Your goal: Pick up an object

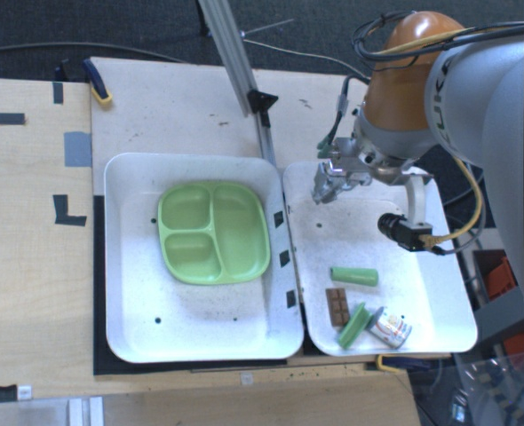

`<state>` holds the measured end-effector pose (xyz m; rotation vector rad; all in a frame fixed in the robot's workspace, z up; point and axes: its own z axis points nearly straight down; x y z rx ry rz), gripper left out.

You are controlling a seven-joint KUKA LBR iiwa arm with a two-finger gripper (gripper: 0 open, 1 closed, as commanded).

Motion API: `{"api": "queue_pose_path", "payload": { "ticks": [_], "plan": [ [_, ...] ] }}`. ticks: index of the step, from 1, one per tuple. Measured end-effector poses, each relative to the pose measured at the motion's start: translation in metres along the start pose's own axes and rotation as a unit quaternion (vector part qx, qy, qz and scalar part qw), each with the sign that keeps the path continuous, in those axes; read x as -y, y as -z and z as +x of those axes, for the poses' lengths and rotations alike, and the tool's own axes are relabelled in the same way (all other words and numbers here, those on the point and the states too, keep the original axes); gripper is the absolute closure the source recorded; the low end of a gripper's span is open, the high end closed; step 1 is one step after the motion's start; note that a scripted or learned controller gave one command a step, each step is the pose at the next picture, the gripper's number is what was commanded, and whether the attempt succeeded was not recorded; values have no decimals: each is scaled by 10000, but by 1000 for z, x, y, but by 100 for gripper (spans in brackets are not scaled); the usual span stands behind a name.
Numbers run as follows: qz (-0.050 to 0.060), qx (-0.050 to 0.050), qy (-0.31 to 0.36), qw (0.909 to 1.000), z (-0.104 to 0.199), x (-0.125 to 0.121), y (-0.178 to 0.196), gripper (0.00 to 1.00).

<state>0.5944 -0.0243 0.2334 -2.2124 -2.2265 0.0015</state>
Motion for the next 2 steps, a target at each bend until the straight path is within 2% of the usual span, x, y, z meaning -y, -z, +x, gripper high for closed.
{"api": "queue_pose_path", "payload": {
  "ticks": [1,2],
  "plan": [
    [3,3,-4,10000,47,0,-10,100],
    [-6,-4,10,10000,108,-4,-9,100]
  ]
}}
